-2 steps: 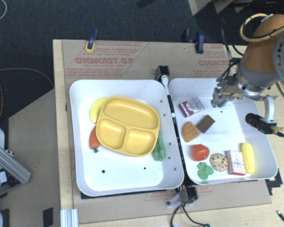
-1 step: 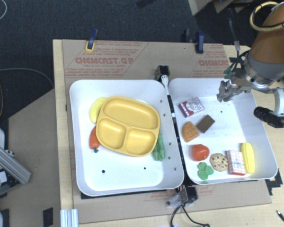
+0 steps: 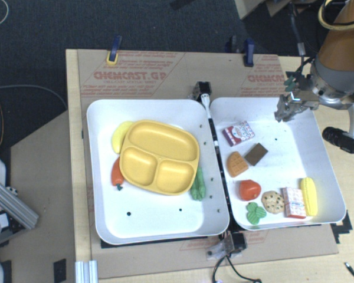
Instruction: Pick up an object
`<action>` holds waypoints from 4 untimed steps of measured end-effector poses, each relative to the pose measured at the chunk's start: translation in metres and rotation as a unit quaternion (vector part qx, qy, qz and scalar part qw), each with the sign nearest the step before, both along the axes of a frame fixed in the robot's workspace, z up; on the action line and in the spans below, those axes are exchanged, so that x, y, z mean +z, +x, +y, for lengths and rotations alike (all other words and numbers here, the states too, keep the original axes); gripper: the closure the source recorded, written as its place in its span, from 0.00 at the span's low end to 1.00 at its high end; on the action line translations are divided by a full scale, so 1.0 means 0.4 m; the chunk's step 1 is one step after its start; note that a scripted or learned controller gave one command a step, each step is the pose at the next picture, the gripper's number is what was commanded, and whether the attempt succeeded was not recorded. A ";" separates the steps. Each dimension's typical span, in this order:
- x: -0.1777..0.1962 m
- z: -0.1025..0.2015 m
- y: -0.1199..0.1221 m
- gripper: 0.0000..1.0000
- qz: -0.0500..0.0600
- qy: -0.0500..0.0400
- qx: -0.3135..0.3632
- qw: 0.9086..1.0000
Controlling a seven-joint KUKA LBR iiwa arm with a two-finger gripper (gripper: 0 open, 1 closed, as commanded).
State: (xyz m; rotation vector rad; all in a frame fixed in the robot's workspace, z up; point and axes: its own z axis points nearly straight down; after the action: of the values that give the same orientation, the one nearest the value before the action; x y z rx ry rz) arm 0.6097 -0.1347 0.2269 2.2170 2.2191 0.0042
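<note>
1. We see first the bench [image 3: 165, 69], a brown board that bears two shallow white bins side by side.
2. The left bin [image 3: 100, 175] holds a big yellow divided plate [image 3: 159, 157] near its centre. A yellow piece [image 3: 119, 135] peeks out at the plate's 10 o'clock, a red-orange piece [image 3: 117, 174] at its 8 o'clock, and a green leafy piece [image 3: 198, 186] at its 4 o'clock. All three touch the plate's edge or lie partly under it.
3. The right bin [image 3: 318, 158] holds the small toy foods, any of which could serve as the object to pick. From its centre, the red-and-white packet [image 3: 238, 133] lies at about 11 o'clock, and the brown square [image 3: 256, 154] is just beside the centre.
4. The orange bread-like piece [image 3: 236, 164] is at 9 o'clock, and the red tomato-like piece [image 3: 249, 189] at 7 o'clock.
5. Along the 6 to 4 o'clock edge we find the green piece [image 3: 255, 213], the cookie [image 3: 273, 201], the small box [image 3: 294, 203] and the yellow corn-like piece [image 3: 309, 196].
6. The arm [image 3: 339, 58] comes in from 2 o'clock. Its gripper [image 3: 288, 108] hangs over the right bin's 1 o'clock corner, apart from all objects.
7. We cannot tell whether the pincer is released or clenched; it is too small and dark. Nothing is seen in it.
8. In our judgement the task is at its beginning: no object is lifted, and approach, grasp and lift remain.
</note>
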 end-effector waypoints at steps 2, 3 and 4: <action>0.037 0.262 -0.085 1.00 0.004 0.002 0.003 1.000; 0.041 0.387 -0.138 1.00 0.004 0.002 0.003 1.000; 0.017 0.483 -0.196 1.00 0.005 0.002 0.002 1.000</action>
State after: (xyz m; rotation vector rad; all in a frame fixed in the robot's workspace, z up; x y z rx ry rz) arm 0.5314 0.0585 0.2336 2.2195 2.2300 -0.0027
